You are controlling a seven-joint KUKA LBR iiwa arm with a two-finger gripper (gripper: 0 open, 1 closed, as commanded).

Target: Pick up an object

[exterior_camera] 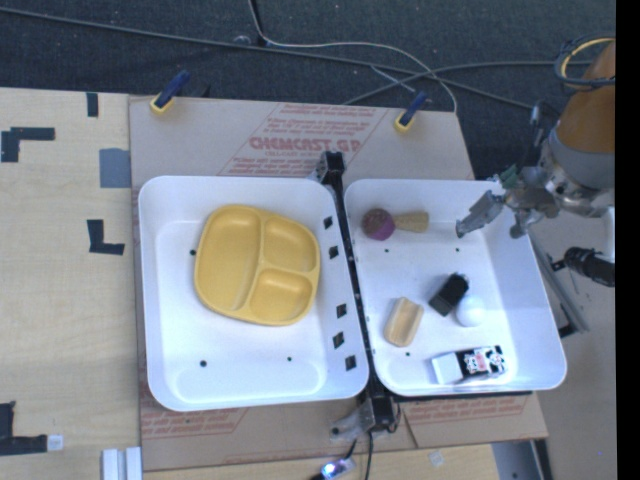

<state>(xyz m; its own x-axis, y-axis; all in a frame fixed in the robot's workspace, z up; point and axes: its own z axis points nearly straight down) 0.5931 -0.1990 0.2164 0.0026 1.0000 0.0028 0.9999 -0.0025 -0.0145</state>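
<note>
The gripper [495,216], fingers spread and empty, hangs over the right bin's [520,268] far corner, poised to descend.

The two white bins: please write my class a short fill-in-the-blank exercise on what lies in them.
1. The yellow plate lies in the ____ bin.
2. The plate has ____ compartments.
3. The black block touches a ____ ball.
4. The pincer hangs over the right bin's ____ edge.

Missing words: left; three; white; far
</note>
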